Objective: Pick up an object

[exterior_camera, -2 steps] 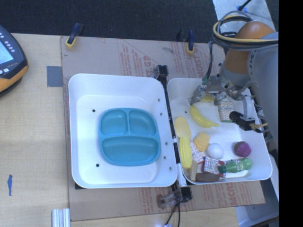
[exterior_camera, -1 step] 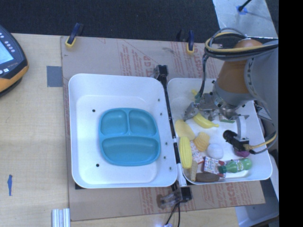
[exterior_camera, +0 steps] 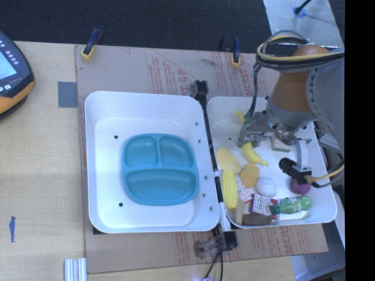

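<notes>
Stage: approach, as judged from the layout; no object appears lifted clear of its bin, so the pick itself looks still to be made.

Arm: the grey KUKA arm (exterior_camera: 304, 92), with its orange band, reaches in over the far half of the right bin (exterior_camera: 328, 212).

Gripper: the gripper (exterior_camera: 253, 134) sits low over the right bin's far left part; whether it is released or clenched cannot be told, since the mechanism is small and partly masked by the wrist.

Nearest candidate: a small yellow banana-like piece (exterior_camera: 254, 154) lies just beside the gripper, toward the bin's near edge; contact between the two cannot be confirmed.

Other candidates: a pale yellow lump (exterior_camera: 228, 160) and a corn cob (exterior_camera: 229, 188) lie along the left wall; a ridged yellow piece (exterior_camera: 250, 174), a white egg (exterior_camera: 266, 187), a purple item (exterior_camera: 301, 187) and a green bottle-like toy (exterior_camera: 293, 204) crowd the near half.

Left bin: the left bin (exterior_camera: 96, 157) carries a blue divided plate (exterior_camera: 159, 170) at its centre, well apart from the gripper.

Done: the arm is positioned above the cluttered bin.

Left: closing on one object, lifting it free, and showing it clear of its neighbours.

Risk: the pieces lie close together, so a grasp may nudge a neighbour or miss.
</notes>
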{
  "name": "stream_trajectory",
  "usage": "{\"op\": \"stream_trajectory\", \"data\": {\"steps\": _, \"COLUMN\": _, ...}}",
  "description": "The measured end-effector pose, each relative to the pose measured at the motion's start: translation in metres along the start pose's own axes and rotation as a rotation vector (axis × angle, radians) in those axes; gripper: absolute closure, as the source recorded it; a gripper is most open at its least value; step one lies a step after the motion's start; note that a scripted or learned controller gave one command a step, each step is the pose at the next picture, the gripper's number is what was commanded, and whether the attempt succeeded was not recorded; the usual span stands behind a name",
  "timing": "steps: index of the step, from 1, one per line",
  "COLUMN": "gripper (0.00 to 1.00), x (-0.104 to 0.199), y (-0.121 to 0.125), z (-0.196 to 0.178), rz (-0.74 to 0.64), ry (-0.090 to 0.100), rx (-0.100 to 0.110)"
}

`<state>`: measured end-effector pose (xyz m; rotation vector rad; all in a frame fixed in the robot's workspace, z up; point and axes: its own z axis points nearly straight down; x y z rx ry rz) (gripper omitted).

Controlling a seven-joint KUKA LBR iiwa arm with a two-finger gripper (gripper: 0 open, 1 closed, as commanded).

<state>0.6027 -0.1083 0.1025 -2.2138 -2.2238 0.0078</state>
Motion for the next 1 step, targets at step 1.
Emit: {"op": "stream_trajectory", "data": {"steps": 1, "gripper": 1.00, "x": 0.0648, "y": 0.0324, "z": -0.0964, "rz": -0.007, "ry": 0.003, "rx": -0.015}}
